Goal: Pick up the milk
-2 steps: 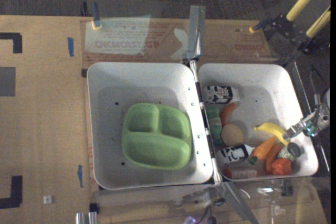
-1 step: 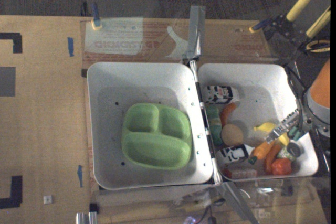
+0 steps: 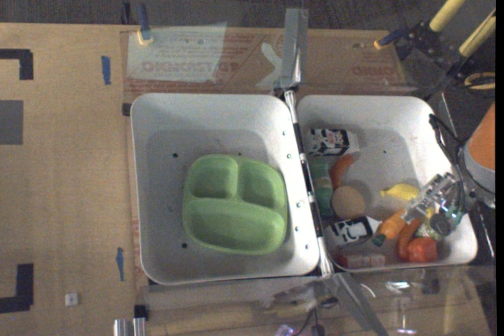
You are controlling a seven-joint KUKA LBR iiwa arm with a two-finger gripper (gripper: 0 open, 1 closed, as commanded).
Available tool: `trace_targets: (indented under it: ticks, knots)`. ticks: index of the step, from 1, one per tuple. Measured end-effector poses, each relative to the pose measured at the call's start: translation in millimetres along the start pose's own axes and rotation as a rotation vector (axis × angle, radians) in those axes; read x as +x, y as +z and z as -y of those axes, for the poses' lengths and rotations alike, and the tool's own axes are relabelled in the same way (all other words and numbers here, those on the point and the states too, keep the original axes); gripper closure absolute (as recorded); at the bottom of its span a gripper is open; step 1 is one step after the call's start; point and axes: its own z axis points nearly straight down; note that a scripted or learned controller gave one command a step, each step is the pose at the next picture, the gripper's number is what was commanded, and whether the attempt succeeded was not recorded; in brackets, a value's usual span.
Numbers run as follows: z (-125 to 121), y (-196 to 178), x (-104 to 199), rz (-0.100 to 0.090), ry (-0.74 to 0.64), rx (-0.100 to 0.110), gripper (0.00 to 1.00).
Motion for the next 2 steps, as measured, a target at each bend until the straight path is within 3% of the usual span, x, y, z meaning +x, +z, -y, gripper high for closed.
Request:
trace_targets:
  ticks: [1, 2]
  knots:
    - [-23, -21, 17, 0.005, -0.473, -0.002, 1.0]
    - [4, -42, -5, 0.006, -0.435, -0.002, 1.0]
